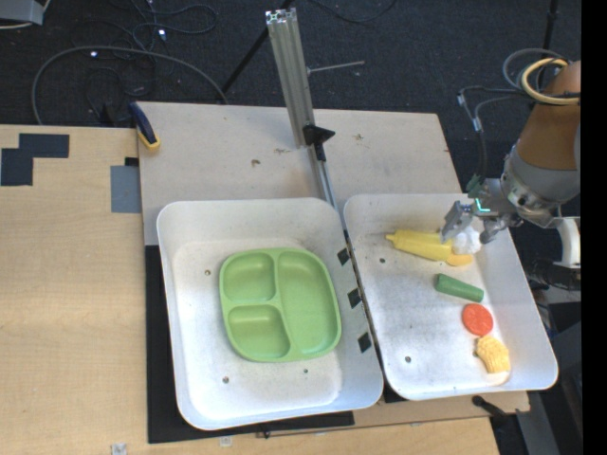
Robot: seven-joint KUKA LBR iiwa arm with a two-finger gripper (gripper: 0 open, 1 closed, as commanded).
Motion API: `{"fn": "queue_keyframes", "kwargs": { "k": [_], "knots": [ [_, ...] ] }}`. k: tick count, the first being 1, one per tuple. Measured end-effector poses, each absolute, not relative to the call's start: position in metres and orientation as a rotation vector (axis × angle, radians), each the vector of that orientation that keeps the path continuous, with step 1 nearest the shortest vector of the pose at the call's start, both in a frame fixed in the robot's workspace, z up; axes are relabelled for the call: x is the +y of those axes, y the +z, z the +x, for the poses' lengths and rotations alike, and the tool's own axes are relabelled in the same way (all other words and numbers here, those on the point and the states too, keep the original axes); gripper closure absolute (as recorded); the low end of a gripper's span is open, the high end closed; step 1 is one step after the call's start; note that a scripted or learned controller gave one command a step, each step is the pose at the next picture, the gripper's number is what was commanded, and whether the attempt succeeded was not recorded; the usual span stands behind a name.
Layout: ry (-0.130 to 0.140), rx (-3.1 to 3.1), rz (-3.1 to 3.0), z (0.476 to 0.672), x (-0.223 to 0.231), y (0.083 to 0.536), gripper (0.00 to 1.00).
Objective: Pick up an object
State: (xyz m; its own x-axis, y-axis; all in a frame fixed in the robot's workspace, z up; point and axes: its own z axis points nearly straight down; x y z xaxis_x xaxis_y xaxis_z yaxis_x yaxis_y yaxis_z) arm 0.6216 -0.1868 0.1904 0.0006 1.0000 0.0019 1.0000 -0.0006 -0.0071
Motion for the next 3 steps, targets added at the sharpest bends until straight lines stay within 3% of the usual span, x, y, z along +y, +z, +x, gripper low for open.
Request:
{"fn": "queue_keyframes", "kwargs": {
  "k": [1,3],
  "knots": [
    [0.002,-2.22,-2.22,0.623,-0.187,0.193,0.0],
    [0.002,-2.223,-2.218,0.621,-0.177,0.093,0.0]
  ]
}}
